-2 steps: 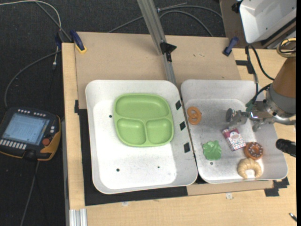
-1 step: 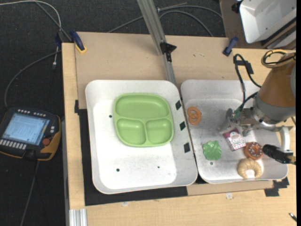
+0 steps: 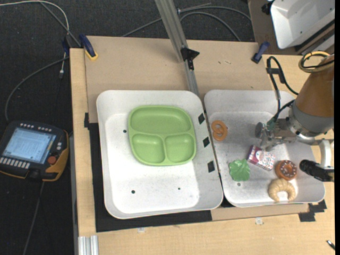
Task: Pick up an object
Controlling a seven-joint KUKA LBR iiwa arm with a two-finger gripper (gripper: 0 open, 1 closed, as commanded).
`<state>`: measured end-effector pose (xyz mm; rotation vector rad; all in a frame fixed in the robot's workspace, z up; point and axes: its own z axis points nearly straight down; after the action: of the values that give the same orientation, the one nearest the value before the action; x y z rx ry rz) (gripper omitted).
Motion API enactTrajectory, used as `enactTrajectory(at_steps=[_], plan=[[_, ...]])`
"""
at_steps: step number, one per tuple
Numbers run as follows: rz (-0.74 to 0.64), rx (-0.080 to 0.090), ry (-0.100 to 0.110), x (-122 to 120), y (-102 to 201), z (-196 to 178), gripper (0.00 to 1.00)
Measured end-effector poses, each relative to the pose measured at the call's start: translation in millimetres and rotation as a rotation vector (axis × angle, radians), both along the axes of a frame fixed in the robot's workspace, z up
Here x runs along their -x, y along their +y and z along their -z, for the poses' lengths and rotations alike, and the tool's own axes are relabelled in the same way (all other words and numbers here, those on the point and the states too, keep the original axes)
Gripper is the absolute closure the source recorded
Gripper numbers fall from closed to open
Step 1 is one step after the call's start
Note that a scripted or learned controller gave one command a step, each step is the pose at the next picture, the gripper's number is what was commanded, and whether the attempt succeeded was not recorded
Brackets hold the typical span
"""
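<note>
Here the pincer (image 3: 267, 138) hangs low in the right bin (image 3: 234, 102), just above a small purple and white packet (image 3: 261, 158); whether it is apart or together I cannot tell. Near the packet lie a green leaf toy (image 3: 239, 170), a chocolate donut (image 3: 287, 169), a croissant (image 3: 281, 189) and an orange pretzel (image 3: 219, 130). The left bin (image 3: 114, 195) carries a green divided plate (image 3: 161, 135).

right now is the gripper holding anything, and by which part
It cannot be told. The gripper sits low over the right bin, just above the small purple packet, but no object shows between its tips.
</note>
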<state>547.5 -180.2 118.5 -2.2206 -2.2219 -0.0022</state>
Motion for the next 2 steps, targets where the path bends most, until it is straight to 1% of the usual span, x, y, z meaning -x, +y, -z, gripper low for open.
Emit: enactTrajectory(at_steps=[1, 2], plan=[[0.000, 0.003, -0.006, 5, 0, -63, 1.00], [-0.002, 0.004, -0.007, -6, 5, -118, 1.00]])
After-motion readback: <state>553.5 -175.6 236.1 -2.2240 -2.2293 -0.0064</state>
